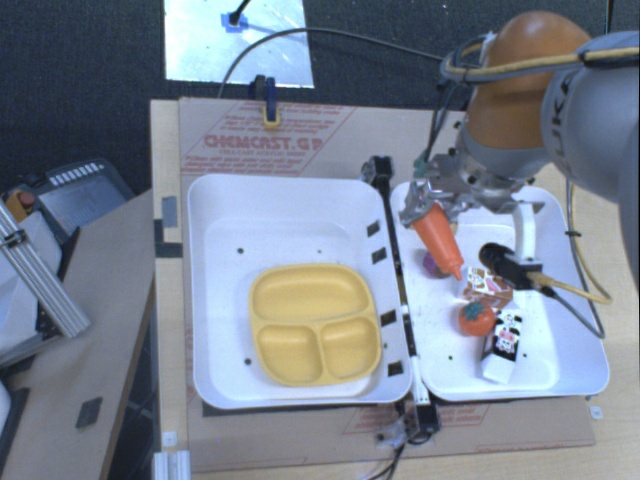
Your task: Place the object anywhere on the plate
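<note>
toy carrot in the gripper's grip over the right bin

the gripper [425,208] is closed around the top of an orange toy carrot [440,240], which hangs tilted, tip down and to the right, above the right bin [575,368]. below it lie a small purple piece [432,264], a patterned card [487,286], a toy tomato [478,318] and a black-and-white carton [503,346]. the yellow divided plate [312,323] sits in the left bin [220,268], well apart from the carrot.
</note>
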